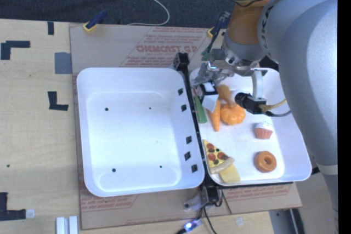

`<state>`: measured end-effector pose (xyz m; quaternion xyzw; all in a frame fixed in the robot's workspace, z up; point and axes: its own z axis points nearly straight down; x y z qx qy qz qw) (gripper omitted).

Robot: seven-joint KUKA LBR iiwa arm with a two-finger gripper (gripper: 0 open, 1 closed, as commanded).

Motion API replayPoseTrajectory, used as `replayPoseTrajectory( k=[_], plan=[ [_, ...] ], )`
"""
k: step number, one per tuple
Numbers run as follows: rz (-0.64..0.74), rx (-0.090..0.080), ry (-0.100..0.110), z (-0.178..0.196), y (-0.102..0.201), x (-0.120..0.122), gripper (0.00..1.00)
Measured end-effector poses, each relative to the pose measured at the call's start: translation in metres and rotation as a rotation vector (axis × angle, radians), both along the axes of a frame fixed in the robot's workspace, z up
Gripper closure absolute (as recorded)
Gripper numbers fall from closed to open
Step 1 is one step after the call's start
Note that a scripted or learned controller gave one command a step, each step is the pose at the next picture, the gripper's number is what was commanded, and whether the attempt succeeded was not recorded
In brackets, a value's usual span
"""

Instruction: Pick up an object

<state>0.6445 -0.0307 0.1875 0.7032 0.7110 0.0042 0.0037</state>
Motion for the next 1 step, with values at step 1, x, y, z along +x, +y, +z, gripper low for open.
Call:
replayPoseTrajectory(
  k=[1],
  plan=[
    [-0.004, 0.0, 0.015, 0.0289, 0.0559, -0.0063, 1.0]
  ],
)
